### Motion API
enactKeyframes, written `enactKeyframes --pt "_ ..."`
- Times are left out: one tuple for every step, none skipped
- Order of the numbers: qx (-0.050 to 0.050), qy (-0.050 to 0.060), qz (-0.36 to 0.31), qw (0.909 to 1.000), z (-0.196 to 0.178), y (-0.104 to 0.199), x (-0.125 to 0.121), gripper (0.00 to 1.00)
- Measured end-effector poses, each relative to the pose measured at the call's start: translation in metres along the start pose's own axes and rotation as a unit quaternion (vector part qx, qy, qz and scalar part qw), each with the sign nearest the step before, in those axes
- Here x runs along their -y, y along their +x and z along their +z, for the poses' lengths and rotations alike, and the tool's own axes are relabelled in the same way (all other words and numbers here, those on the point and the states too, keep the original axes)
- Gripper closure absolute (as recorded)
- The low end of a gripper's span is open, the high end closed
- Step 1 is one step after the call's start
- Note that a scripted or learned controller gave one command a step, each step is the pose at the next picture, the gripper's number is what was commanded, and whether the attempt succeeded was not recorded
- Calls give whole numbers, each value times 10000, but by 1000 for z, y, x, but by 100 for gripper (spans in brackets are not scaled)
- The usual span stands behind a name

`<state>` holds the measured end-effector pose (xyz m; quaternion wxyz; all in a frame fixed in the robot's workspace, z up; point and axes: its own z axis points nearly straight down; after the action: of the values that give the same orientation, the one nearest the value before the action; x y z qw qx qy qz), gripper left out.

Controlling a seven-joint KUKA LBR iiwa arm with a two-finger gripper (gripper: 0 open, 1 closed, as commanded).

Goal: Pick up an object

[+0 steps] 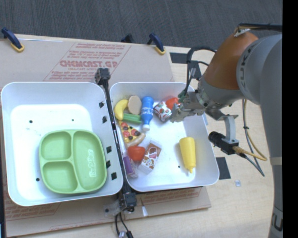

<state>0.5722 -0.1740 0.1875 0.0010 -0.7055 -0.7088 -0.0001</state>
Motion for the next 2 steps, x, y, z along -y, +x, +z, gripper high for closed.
enactKeyframes --pt "-1 9 3 10000 1 0 1 0" --pt "-18 9 -20 10000 80 -13 53 0"
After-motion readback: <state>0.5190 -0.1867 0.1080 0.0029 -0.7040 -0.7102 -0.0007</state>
